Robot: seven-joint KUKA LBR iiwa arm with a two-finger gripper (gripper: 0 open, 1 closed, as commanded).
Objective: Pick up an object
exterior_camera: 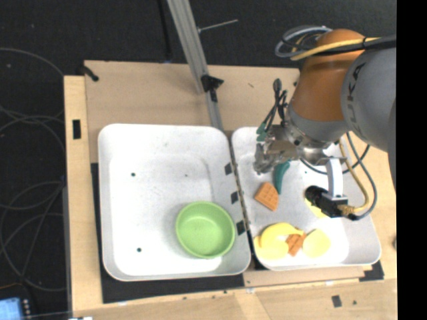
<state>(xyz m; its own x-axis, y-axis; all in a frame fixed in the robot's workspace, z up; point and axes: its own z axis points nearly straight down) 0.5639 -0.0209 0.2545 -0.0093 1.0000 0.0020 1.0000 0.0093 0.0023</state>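
Arm: grey KUKA arm with orange band (333, 79), over right white bin (363, 245).
Writing: none readable.
Gripper (270, 160): grip state cannot be told.
Orange waffle-textured block (267, 196): just below gripper.
Round green plastic bowl (205, 229): left white bin (133, 159).

No readable text from my feed: no labels, brands or numbers I can make out on either white bin (120, 145), the arm (333, 92), or the surface (133, 92). Resolution too low.

A tan bench (147, 92) bears two white bins (153, 159) side by side.
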